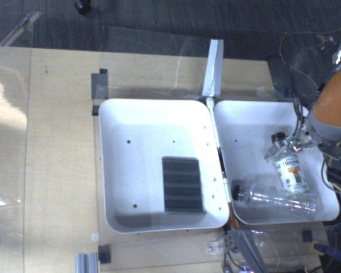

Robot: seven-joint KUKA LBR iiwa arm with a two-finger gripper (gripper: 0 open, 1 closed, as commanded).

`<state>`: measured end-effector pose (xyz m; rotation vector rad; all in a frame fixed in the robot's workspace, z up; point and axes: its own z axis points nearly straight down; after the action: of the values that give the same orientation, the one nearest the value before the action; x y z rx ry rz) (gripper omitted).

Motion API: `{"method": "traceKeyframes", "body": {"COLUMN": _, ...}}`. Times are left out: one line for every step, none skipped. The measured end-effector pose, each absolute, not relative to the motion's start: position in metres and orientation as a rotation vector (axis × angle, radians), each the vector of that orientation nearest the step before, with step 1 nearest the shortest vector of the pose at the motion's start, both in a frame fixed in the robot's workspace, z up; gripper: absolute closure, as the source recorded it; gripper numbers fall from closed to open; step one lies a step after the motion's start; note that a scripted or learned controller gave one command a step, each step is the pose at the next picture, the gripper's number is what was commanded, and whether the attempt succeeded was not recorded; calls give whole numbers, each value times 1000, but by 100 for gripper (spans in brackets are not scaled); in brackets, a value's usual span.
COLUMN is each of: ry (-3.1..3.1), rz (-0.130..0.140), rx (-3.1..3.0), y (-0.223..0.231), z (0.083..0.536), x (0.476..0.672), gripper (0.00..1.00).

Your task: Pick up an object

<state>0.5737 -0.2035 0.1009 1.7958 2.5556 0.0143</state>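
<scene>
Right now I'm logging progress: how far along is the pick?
Done: the arm has reached over the right bin, above the labelled bottle. In hand: nothing visibly. Left: grasping and lifting; both that bottle and the clear bottle lie in the bin.

Both bins, left bin and right bin, look like smooth white plastic, slight sheen. Ribbed block: matt black. Two bottles, labelled bottle and lying bottle, clear glossy plastic. Bench: pale wood-look, matt.
</scene>
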Motion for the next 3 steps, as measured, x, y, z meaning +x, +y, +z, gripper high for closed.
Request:
{"method": "traceKeyframes", "body": {"ry": 2556, "rz": 14, "rx": 1796, "y": -204, "z": 101, "x": 574, "gripper": 0}}
{"method": "traceKeyframes", "body": {"ry": 2606, "rz": 9, "rx": 1734, "y": -162, "z": 89, "x": 612, "gripper": 0}}
{"method": "traceKeyframes", "body": {"ry": 2549, "rz": 17, "rx": 1798, "y": -145, "z": 92, "x": 596, "gripper": 0}}
